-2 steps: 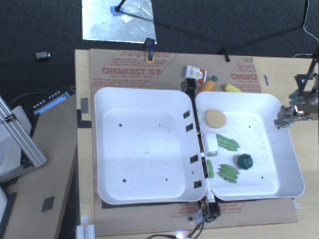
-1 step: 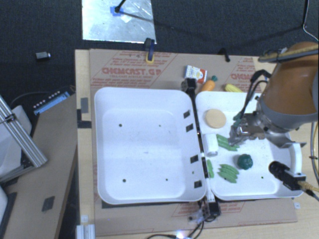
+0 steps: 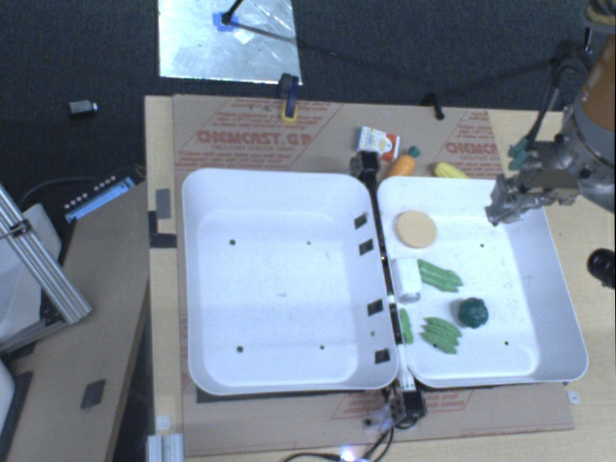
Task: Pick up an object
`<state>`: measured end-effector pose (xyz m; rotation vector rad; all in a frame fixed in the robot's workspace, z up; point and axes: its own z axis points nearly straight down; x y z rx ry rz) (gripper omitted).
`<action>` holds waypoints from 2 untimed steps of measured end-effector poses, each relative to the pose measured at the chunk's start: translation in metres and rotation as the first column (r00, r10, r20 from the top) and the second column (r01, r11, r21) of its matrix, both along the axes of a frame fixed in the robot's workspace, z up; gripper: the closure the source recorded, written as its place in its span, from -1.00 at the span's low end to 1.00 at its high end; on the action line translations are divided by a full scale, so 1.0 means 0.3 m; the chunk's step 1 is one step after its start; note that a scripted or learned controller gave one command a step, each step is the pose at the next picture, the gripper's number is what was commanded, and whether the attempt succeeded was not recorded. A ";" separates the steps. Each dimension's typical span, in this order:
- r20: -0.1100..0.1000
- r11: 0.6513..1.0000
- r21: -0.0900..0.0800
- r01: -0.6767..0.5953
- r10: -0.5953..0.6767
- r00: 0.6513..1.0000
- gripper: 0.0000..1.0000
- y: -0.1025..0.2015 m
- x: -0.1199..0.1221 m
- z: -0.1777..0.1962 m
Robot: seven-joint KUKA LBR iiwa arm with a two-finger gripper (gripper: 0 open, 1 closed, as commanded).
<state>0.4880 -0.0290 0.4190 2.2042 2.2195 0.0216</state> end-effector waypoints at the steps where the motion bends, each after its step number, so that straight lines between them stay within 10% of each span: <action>1: -0.013 1.000 -0.001 0.001 -0.001 1.000 1.00 0.053 0.124 0.014; 2: -0.023 1.000 0.002 -0.006 0.006 1.000 1.00 0.369 0.125 -0.190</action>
